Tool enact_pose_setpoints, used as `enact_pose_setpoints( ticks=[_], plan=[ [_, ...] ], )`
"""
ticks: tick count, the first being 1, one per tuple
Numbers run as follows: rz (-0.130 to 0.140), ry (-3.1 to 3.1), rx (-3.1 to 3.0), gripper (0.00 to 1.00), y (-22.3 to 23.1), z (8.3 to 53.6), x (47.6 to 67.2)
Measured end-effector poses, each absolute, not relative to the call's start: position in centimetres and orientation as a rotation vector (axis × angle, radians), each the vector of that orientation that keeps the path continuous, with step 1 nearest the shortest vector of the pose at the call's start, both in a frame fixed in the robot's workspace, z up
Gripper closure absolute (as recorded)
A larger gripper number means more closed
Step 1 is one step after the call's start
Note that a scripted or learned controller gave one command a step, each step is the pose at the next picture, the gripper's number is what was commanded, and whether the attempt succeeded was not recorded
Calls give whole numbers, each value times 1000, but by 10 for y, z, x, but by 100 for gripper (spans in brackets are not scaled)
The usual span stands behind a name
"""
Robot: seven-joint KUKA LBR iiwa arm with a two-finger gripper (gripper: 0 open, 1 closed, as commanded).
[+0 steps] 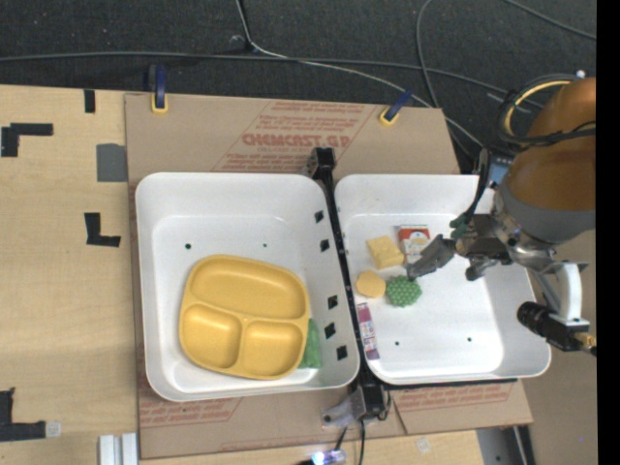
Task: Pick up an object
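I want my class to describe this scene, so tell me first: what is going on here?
A grey robot arm reaches in from the right over the right-hand bin. Its gripper is low among a few small things there: a green ball, a yellow block, a round yellow piece and a small red and white card. Nothing is visibly held yet. The left bin holds a yellow divided tray.
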State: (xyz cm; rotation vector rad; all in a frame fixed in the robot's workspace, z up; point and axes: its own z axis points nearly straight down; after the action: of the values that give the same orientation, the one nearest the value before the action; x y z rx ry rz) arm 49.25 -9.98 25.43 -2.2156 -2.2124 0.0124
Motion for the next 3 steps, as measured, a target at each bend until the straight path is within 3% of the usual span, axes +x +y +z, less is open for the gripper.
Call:
enact_pose_setpoints(
  ticks=[1,3],
  plan=[
    [1,-2223,-2218,0,-100,260,495],
    [6,-2219,-2219,0,-108,151,502]
  ],
)
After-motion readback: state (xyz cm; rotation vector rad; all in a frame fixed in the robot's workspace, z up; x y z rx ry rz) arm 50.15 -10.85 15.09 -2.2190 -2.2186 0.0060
